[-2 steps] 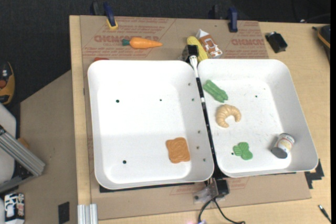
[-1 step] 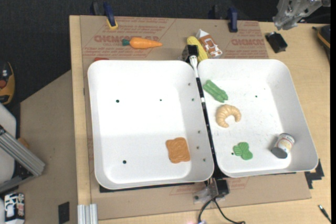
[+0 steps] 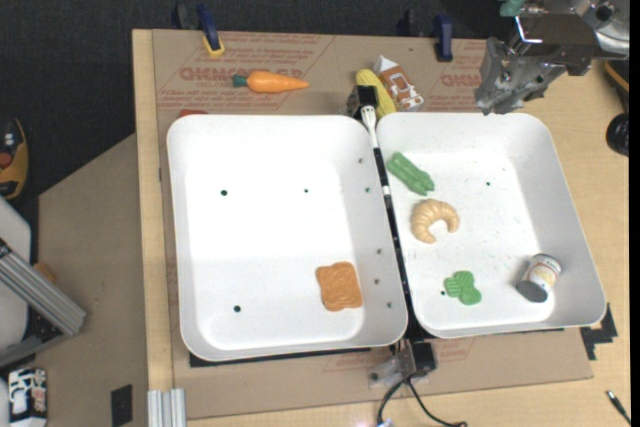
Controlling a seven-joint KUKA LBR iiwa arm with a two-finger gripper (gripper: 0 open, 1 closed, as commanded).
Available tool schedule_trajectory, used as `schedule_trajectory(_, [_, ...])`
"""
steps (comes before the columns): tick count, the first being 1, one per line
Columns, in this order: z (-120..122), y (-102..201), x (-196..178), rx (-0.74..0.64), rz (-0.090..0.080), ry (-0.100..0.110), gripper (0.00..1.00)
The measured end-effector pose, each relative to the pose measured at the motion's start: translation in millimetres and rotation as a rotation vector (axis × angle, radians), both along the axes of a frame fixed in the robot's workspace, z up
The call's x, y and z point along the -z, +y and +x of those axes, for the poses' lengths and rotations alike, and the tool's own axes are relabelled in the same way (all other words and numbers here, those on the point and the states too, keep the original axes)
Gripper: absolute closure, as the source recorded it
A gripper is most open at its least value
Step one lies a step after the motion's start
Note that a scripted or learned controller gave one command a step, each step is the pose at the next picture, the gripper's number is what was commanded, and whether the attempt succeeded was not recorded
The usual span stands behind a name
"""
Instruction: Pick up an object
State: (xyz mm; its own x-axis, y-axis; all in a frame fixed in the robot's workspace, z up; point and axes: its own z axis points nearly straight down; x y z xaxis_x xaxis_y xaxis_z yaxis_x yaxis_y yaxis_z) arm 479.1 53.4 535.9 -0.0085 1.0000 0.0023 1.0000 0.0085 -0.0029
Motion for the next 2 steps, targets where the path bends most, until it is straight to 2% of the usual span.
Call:
schedule_trajectory(1, [-0.3,-101.3,0.3,0.019,-0.004,-0.002,1.00])
schedule_trajectory(2, [0.3,-121.7,0.6,0.011,-0.003,-0.004,1.00])
